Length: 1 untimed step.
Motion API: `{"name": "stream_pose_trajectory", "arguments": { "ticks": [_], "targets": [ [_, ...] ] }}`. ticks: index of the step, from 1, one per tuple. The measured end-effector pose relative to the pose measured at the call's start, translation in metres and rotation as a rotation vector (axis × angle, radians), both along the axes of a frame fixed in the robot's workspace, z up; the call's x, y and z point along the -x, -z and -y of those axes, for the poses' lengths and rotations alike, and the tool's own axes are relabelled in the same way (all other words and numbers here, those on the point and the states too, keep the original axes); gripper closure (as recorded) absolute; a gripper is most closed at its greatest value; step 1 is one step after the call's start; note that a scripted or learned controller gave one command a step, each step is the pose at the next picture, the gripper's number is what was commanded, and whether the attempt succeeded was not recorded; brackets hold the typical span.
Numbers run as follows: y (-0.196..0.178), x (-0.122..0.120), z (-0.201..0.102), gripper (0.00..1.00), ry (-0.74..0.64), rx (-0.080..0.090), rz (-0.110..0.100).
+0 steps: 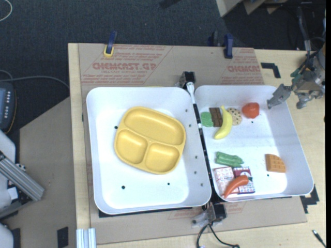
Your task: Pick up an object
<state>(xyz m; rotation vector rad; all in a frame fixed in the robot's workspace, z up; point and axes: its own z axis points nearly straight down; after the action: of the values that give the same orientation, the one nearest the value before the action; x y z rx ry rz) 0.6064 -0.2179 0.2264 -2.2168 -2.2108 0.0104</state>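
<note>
The right bin (pixel 297 138) holds several toy foods. At its back lie a yellow banana (pixel 224 125), a brown bar (pixel 216 117), a green round piece (pixel 207 119), a speckled cookie (pixel 236 115) and a red tomato (pixel 251 110). Nearer the front are a green vegetable (pixel 228 159), a waffle (pixel 275 163) and a red chili (pixel 236 184) resting on a small printed packet (pixel 227 174). My gripper (pixel 289 99) hangs above the bin's back right corner, right of the tomato. It is open, with nothing between its fingers (pixel 276 96).
A yellow divided plate (pixel 149 139) lies in the left bin (pixel 101 154). Clamps (pixel 109 45) sit on the bench's back edge. The middle of the right bin's floor is bare white.
</note>
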Motion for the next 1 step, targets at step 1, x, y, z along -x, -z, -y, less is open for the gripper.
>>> {"name": "stream_pose_trajectory", "arguments": {
  "ticks": [1],
  "targets": [
    [-0.0078, -0.0029, -0.0004, 0.0, -0.003, 0.004, 0.013]
  ]
}}
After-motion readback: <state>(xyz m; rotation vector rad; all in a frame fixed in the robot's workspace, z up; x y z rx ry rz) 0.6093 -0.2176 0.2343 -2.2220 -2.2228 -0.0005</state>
